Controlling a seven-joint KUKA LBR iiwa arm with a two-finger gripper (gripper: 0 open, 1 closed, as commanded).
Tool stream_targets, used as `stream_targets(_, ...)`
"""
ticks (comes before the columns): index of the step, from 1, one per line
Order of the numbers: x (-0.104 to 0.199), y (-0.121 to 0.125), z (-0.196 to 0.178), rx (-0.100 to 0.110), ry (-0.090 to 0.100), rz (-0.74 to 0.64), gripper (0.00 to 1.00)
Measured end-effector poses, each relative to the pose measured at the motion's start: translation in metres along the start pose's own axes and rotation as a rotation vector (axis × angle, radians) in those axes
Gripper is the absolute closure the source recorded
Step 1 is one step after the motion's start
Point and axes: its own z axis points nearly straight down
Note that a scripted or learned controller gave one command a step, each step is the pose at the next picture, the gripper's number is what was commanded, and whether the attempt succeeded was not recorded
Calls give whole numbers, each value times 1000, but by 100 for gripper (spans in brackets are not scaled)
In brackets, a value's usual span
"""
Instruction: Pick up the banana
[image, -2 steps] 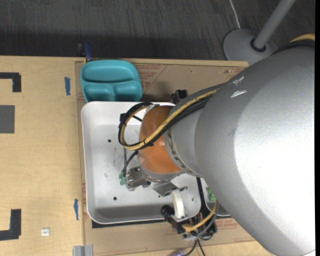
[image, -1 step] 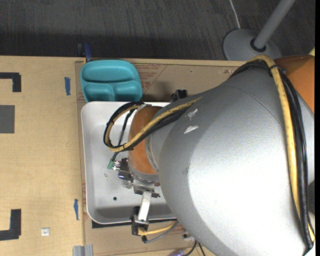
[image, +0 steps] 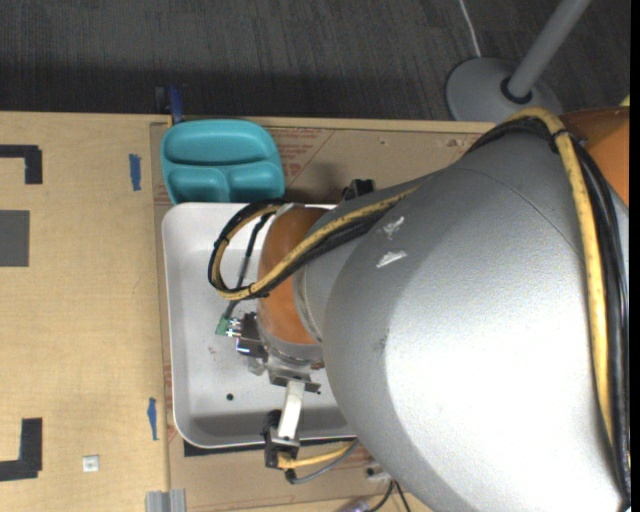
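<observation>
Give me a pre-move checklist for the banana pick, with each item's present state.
1. Banana located: cannot tell; the arm covers much of the white bin, and no banana can be made out on the bare part.
2. Hand position over the bin: ok; the wrist with its orange band is down inside the bin.
3. Finger state: cannot tell; the wrist hardware hides it.
4. Something in the grasp: cannot tell.
5. Cable slack: ok; the black and yellow cables loop loosely beside the wrist.
6. Teal object at the bin's far edge: ok, apart from the arm.
</observation>
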Motion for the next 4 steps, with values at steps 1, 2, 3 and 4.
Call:
stream_targets(1, 9, 0, 9, 0, 2, 363, 100)
stream_targets(2, 8, -1, 10, 3, -1, 364, 0)
stream_targets(3, 21, 58, -83, 10, -5, 485, 0)
stream_targets(4, 22, 51, 11, 9, -2, 325, 0)
